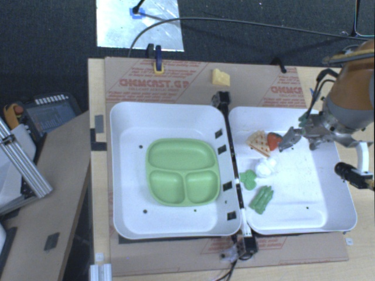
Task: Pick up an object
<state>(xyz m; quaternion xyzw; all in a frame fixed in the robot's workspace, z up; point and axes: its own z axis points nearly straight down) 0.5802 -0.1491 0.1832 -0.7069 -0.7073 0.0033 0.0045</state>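
Observation:
My gripper hangs over the upper part of the right bin, open, with only white bin floor showing between its fingers. Its left fingertip is just right of a small red piece, which lies against a tan waffle-like piece. Below them lie a white lump, a round green piece and a long green piece, all on the bin's left side.
The left bin holds a green divided plate. A black divider with clips runs between the bins. A yellow block lies on the cardboard behind them. The arm's orange band is at the right edge.

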